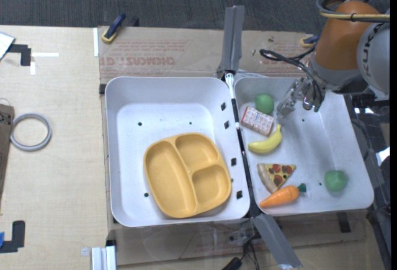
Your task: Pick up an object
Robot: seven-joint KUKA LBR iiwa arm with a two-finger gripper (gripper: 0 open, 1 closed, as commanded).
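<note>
At the far left of the bench [49, 200], a roll of tape [28, 131] lies flat on the pale wood, with a few dark tape marks near it. Farther back, a blue-and-yellow clamp [114, 27] rests at the edge of a sheet of brown cardboard [161, 51] that runs behind both bins.

The left bin [124, 107] holds a yellow divided plate [186, 174], which sits toward the bin's front right and has three compartments, all bare.

The right bin [347, 138] carries the loose items. Near its left wall lie a small red-and-white packet [257, 120] and, just in front of it, a toy banana [265, 142], the two touching or nearly so. Behind the packet sits a green round fruit [264, 102]. Toward the front of the bin, a toy pizza slice [275, 174] lies just beside an orange carrot [281, 195], whose green tip points right. A second green round piece [335, 180] rests apart from the others at the front right.

The claw [302, 98] hangs over the back of the right bin, to the right of the green fruit and above the banana's tip, under the arm's orange band [338, 39]. Its fingers look slightly spread, with nothing visible between them, though the view of them is small.
</note>
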